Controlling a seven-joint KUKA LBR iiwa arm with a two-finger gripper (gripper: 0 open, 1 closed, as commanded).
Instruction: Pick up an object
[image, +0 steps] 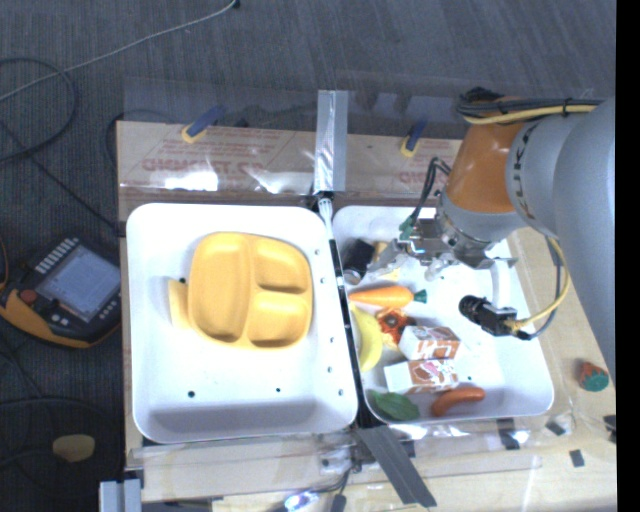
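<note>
The right bin (530, 385) holds a heap of toy food. An orange carrot (380, 296) lies near the bin's left wall, with a yellow banana (367, 338) below it and a small red piece (392, 322) beside them. Two red-and-white cartons (430, 345) (425, 376) sit in the middle. A reddish sausage (458, 399) and a green leaf (397, 406) lie at the front. A dark can (357, 258) lies in the back left corner. My gripper (418, 252) hangs low over the back of this bin, just above the carrot and right of the can.
The left bin (150, 390) holds a yellow compartment tray (248, 288) lying face down. A metal divider (340, 300) runs between the two bins. A handheld pendant (65, 290) lies on the floor at the left, off the bench.
</note>
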